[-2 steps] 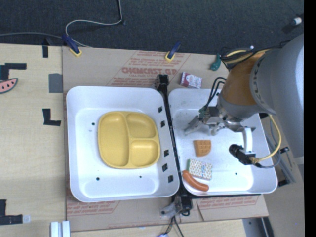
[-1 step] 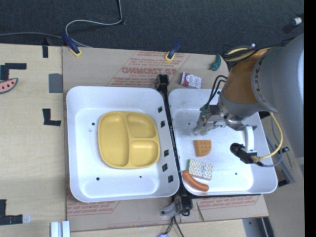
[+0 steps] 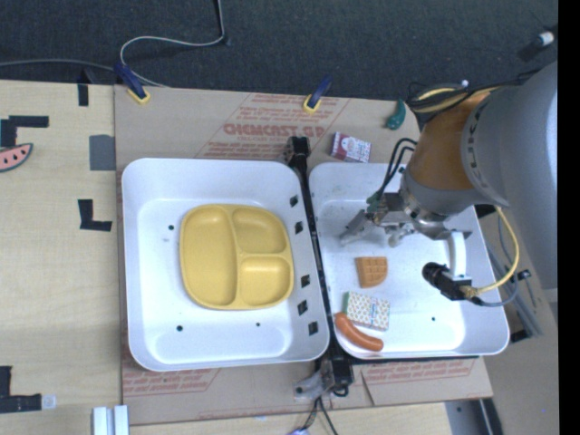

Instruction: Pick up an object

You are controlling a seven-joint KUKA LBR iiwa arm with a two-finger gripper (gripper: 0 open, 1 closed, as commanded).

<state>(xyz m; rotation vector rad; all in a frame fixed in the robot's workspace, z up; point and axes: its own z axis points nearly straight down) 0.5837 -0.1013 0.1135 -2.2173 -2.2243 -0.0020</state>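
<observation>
While two white bins were seen side by side on the tabletop (image 3: 63, 270), the left bin (image 3: 149, 333) was largely taken up by a yellow divided plate (image 3: 237, 255), with bare floor left along its near and far walls. The right bin (image 3: 471, 329) was crowded only at its near-left corner, where a hot dog (image 3: 359, 333) was lying against the rim with a small patterned packet (image 3: 368, 310) touching it on the far side. A tan waffle-like piece (image 3: 371, 270) was seen just beyond the packet, apart from it. Open floor was left in the bin's far-left part and toward its right wall. The arm (image 3: 507, 143) was reached in from the right, its orange band (image 3: 444, 148) above the wrist, bent down over the right bin. The tool (image 3: 355, 231) was seen with its fingers spread, nothing between them, just beyond the waffle piece.
</observation>
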